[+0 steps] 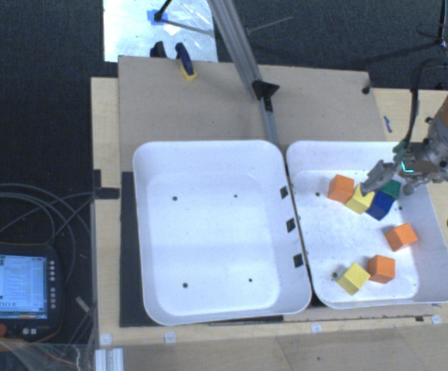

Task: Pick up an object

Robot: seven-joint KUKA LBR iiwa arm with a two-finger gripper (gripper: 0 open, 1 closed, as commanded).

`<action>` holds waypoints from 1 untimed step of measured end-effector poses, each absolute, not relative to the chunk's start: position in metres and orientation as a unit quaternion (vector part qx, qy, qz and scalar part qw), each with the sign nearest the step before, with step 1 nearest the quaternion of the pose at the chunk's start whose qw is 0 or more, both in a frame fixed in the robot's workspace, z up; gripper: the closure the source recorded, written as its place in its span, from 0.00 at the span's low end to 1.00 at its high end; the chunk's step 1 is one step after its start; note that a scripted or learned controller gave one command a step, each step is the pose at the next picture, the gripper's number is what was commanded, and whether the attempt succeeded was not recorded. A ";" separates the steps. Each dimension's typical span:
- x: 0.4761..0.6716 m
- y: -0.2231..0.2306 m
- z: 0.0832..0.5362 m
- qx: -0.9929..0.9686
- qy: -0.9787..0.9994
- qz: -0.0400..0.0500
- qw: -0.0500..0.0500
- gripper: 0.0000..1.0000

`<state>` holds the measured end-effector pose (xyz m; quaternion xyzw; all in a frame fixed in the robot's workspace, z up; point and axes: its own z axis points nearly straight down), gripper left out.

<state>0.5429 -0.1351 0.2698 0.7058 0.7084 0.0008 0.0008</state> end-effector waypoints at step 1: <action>0.544 -0.146 0.216 0.707 0.708 -0.001 -0.001 0.00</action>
